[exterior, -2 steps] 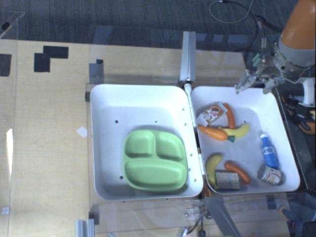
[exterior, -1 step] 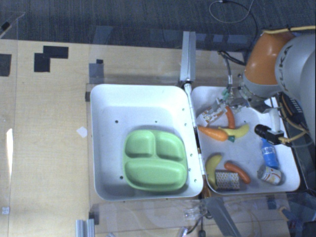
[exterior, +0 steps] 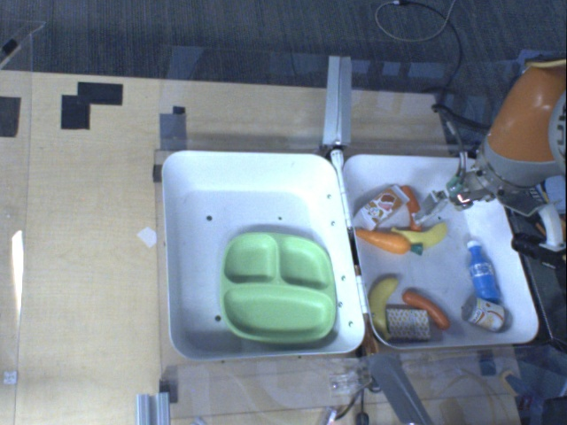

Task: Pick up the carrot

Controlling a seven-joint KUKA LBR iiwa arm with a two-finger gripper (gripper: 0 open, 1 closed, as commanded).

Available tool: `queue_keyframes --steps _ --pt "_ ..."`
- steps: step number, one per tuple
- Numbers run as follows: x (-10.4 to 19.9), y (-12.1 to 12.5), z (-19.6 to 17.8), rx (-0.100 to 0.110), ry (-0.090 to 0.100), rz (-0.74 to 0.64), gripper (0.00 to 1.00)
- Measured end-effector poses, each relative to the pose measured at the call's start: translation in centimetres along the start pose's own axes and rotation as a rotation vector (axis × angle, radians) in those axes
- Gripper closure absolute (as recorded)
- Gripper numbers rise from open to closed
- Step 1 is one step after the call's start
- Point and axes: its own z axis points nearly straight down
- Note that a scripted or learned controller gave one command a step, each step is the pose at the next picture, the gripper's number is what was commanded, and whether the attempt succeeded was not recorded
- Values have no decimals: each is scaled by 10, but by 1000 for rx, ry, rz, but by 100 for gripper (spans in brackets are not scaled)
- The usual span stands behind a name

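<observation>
Grey robot arm with orange band (exterior: 524, 122), nearest the lens, enters at the right edge and stands over the upper right corner of the right bin. Pale wooden surface (exterior: 89, 237), carrying two bins side by side, with black square marks at its upper left. Left shallow white plastic bin (exterior: 190, 202), holding one item. Right shallow white plastic bin (exterior: 523, 326), holding the remaining items. Green three-compartment plastic tray (exterior: 278, 286), lying flat in the lower middle of the left bin. Two-finger metal tool (exterior: 443, 198), reaching leftward from the wrist, low over the upper middle of the right bin; whether it is spread or closed cannot be told, and nothing can be seen between its tips. Orange plastic carrot (exterior: 384, 241), lying flat in the left middle of the right bin, its length running left to right, just beside the dividing wall, apart from the tool. Yellow banana (exterior: 427, 235), touching the carrot's right end. White and orange snack packet (exterior: 384, 207), just above the carrot. Blue bottle (exterior: 483, 274), at the right of the bin. Yellow-green curved fruit (exterior: 382, 297), lower left. Grey mesh block (exterior: 407, 323), beside it. Red-orange sausage-shaped piece (exterior: 427, 308), touching the block. Small printed can (exterior: 486, 314), below the bottle.
</observation>
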Motion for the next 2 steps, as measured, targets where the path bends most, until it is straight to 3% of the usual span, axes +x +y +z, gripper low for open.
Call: queue_keyframes --steps 1,2 --pt "65 -13 50 -2 0 -100 0" --pt "90 -12 -49 -1 0 -94 0"
